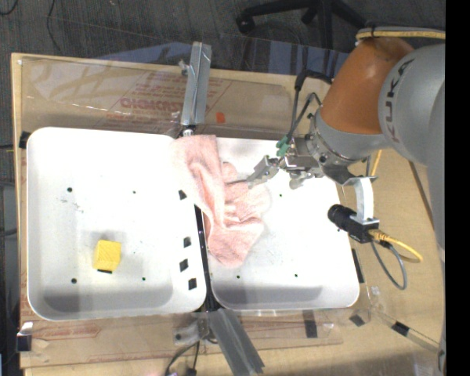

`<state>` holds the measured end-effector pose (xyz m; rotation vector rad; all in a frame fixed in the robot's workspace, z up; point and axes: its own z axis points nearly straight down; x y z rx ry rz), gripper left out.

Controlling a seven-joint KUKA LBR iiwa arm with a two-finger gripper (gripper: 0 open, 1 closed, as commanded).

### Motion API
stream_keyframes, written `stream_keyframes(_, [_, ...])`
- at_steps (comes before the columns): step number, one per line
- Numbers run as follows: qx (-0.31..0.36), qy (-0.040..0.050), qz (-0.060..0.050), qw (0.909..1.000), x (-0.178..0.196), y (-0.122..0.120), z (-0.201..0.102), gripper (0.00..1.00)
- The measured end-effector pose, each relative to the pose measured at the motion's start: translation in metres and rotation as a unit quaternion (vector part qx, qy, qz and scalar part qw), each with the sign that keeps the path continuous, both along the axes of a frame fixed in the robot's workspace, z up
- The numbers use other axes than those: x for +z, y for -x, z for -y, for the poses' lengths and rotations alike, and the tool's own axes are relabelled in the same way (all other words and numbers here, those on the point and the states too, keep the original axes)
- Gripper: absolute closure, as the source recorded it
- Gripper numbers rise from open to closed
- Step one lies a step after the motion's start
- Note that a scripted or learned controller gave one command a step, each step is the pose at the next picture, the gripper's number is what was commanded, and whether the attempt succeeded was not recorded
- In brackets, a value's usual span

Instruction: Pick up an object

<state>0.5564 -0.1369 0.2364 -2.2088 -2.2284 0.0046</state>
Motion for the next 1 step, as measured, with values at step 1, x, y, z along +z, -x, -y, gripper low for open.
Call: stream_keyframes(1, [0.095, -0.0001, 0.001, 0.9955, -0.139, -0.0162, -0.0108, 0.0])
